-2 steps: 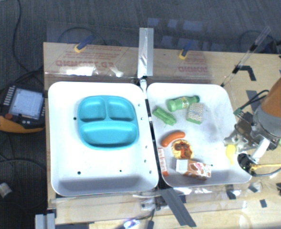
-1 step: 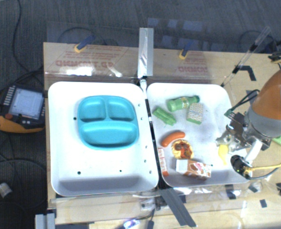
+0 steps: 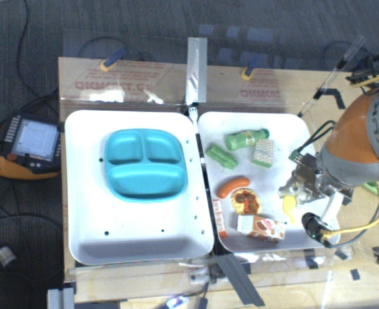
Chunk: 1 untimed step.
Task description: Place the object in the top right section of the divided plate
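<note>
here the jaws [image 3: 291, 195] hover by a yellow piece [image 3: 289, 204]; their opening can't be told.

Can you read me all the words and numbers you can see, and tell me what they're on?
No text here is sharp enough to read.
Red lettering on the cardboard sheet behind the bins: blurred.
Print on the snack box in the right bin: too small.
Handheld screen on the floor: only glare.

The bench [image 3: 80, 76] bears two white bins [image 3: 93, 237], side by side.
</note>
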Motion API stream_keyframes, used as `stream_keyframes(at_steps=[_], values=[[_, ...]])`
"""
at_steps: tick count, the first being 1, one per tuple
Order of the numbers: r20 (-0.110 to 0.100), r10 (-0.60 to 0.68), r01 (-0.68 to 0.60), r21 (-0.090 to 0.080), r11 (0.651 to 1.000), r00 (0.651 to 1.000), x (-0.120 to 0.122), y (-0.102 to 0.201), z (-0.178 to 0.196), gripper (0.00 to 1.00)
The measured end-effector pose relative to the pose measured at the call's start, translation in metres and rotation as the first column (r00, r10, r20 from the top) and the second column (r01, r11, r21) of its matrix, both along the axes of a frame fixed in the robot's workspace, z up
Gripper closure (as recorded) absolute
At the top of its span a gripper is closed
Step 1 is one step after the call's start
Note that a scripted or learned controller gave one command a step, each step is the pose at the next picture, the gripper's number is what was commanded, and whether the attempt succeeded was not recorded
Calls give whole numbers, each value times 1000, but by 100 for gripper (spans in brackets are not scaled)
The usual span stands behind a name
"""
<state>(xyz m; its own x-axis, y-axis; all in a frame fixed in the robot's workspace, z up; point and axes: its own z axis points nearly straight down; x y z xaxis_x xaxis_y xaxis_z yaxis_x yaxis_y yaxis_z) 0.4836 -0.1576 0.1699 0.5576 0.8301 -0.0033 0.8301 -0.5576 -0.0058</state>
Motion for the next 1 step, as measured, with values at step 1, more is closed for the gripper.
stream_keyframes(at_steps=[1], values=[[-1, -611, 611, -6, 791, 791, -1, -16, -5, 100]])
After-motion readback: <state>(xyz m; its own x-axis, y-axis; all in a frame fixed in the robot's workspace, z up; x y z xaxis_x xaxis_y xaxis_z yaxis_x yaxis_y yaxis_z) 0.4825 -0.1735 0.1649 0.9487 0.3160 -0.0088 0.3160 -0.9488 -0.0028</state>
